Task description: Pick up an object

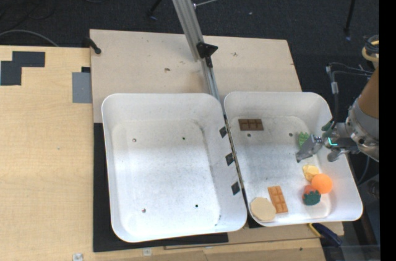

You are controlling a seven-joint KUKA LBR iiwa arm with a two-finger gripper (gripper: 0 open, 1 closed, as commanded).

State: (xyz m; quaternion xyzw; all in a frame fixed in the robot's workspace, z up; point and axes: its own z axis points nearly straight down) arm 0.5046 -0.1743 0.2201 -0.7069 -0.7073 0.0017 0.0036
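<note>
Nearest the lens, a round tan biscuit (pixel 263 209) lies in the right bin's (pixel 281 104) front corner, a waffle (pixel 278 199) just beside it. Gripper (pixel 318 148) hangs at that bin's right wall, fingers spread, holding nothing. Reach stage, I judge: next it must drop onto the orange ball (pixel 322 183) close below and close
</note>
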